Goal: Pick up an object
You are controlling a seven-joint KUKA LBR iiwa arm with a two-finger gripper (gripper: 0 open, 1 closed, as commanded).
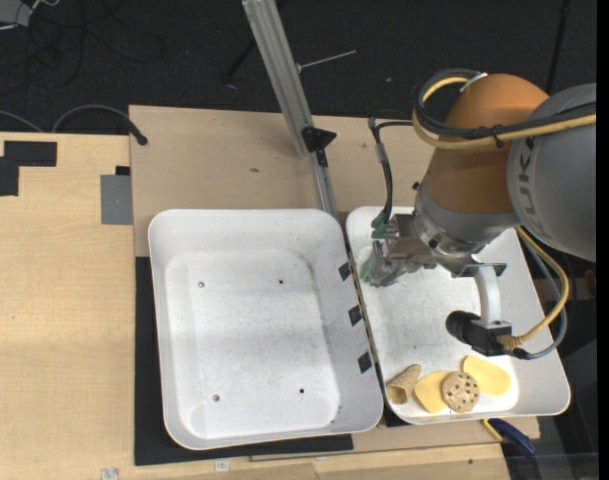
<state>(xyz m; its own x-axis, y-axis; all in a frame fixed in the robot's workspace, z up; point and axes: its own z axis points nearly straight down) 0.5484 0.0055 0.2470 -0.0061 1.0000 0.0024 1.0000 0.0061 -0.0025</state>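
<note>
- The arm (pixel 484 168) is being seen reaching in from the right, over the right bin (pixel 544 393), with its wrist hanging above the upper left part of that bin.
- The tool (pixel 382 263) is being held low near the divide between the two bins; whether it is open or closed cannot be told, and nothing can be made out in its hold.
- The left bin (pixel 174 238) is being noted beside it on the desk (pixel 54 298), touching or nearly touching along the shared edge.
- Candidate things are being observed bunched in the near corner of the right bin, well apart from the tool: a tan cone (pixel 404 380), a round biscuit (pixel 459 392) with dark dots, and a yellow piece (pixel 489 375) just behind the biscuit.
- The three are being seen touching or overlapping; exact contact cannot be settled.
- A black part (pixel 474 328) with a yellow cable is being seen just above that cluster; it appears to belong to the rig.
- These pieces are being judged light, stiff and probably smooth, like toy food, so slipping under a pinch is being considered likely.
- The biscuit is being judged flat and best taken across its edges; the cone is being judged easier, taken across its narrow body.
- Crowding against the bin wall is being judged a risk to any grasp.
</note>
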